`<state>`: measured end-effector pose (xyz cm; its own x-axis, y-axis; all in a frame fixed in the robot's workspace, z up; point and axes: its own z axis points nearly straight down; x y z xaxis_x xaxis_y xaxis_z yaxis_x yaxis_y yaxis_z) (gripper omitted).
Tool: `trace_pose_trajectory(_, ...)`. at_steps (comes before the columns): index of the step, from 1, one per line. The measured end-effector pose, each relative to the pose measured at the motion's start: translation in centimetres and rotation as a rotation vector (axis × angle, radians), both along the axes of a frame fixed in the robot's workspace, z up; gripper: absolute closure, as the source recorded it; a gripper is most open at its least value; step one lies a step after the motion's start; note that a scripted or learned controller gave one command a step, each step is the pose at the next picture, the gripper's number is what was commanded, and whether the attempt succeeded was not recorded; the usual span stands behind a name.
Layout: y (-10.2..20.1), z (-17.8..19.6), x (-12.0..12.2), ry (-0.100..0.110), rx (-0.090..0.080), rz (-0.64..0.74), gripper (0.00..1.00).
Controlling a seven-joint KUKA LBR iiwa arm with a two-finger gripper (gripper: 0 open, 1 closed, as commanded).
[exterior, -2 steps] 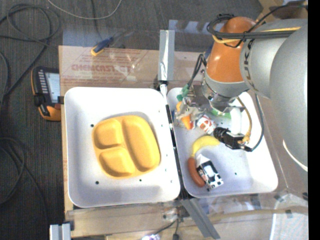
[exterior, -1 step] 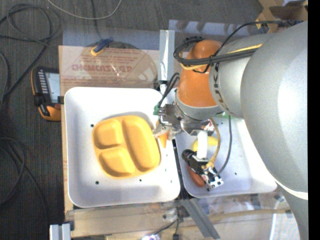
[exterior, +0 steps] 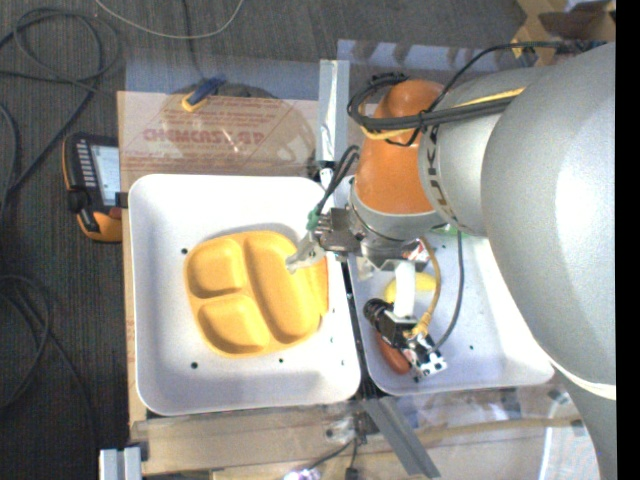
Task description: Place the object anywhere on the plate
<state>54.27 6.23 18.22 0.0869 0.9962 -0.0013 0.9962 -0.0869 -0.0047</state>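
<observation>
- A big grey robot arm fills the right side and reaches leftward across the bench, with an orange band above its wrist
- A shallow white left bin, square with rounded corners, sits in the middle of the view
- A white right bin touches it on the right and is largely covered by the arm
- A brown cardboard sheet with faded red lettering lies flat just behind the left bin
- A yellow plate with three compartments lies in the left bin, right of the bin's centre
- An orange and black handheld controller rests on the dark floor to the left of the bench
- The gripper hangs over the plate's right edge; whether it is released or clenched cannot be told, and nothing can be seen held in it
- A small yellow object lies in the right bin beneath the wrist, partly hidden
- A small reddish-orange object lies near the front left of the right bin; which of these two is the task's thing cannot be told, and both are off the plate
</observation>
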Motion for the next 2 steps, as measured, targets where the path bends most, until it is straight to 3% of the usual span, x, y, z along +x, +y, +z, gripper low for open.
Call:
trace_pose_trajectory(1, 0.0, 0.8, 0.0, 0.003, 0.000, 0.001, 1.00)
trace_pose_trajectory(2, 2.7, 3.1, -0.7, -0.003, 0.000, 0.091, 1.00)
